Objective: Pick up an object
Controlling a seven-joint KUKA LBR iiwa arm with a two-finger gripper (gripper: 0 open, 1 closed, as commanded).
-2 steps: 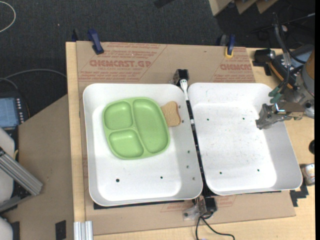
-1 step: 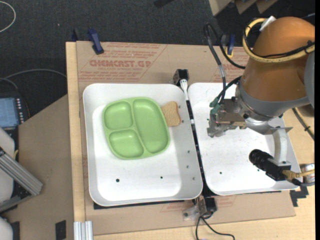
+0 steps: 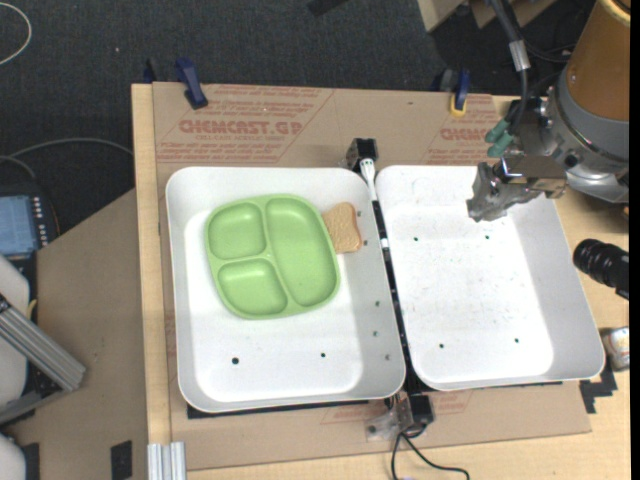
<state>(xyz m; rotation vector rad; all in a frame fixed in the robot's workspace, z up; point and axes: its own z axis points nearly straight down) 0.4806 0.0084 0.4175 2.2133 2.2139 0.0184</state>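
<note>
You can't tell your gripper (image 3: 487,208) opening above the right bin (image 3: 500,348); glossy green divided plate (image 3: 272,256), tan cracker (image 3: 344,227) left.

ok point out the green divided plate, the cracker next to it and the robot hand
green divided plate (image 3: 272,256), camera view, on the ridge between its compartments
cracker (image 3: 344,228), camera view, middle of its top face
hand (image 3: 487,206), camera view, at its lower tip

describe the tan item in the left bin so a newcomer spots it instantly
Look in the left white bin, which holds a green divided plate. Against the plate's upper-right rim lies a small tan cracker-like slab: the only flat, brownish, rectangular thing there.
</note>
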